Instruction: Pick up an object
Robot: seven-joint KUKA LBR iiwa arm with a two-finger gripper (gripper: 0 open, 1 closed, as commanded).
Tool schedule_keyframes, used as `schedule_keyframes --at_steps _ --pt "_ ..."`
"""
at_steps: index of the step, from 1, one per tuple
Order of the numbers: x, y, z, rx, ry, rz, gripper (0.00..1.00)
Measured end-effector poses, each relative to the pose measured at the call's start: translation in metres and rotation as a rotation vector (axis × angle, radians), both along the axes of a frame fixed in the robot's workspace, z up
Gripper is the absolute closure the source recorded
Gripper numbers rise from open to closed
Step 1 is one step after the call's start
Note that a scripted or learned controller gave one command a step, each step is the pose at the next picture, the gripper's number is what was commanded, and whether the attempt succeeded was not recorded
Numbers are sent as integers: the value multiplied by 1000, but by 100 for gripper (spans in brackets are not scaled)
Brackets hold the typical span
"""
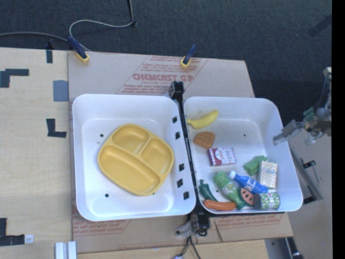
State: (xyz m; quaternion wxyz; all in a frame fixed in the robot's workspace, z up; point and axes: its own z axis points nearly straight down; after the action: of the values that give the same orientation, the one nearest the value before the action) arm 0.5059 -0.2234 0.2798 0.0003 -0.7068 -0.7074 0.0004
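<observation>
My gripper point(315, 124) is at the right edge of the view, outside the right bin point(272, 109) and just beside its right wall. This part is small and blurred, so I cannot tell how I stand there. Nothing is visible in my hold.

The objects lie in the right bin. A yellow banana point(203, 120) is near the divider, with a brown waffle point(204, 140) just below it and a red and white box point(222, 156) beside that. The others are crowded in the lower corner: a blue bottle point(249, 184), a green bottle point(227, 185), a hot dog point(219, 204) and perhaps a can point(268, 200).

In the left bin point(86, 109) a yellow divided plate point(136, 158) lies flat.
</observation>
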Motion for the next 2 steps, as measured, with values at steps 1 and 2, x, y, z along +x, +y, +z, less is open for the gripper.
schedule_keyframes --at_steps 1,2 --pt "22 20 -187 1 1 1 0" --pt "85 32 -193 -2 -6 2 0"
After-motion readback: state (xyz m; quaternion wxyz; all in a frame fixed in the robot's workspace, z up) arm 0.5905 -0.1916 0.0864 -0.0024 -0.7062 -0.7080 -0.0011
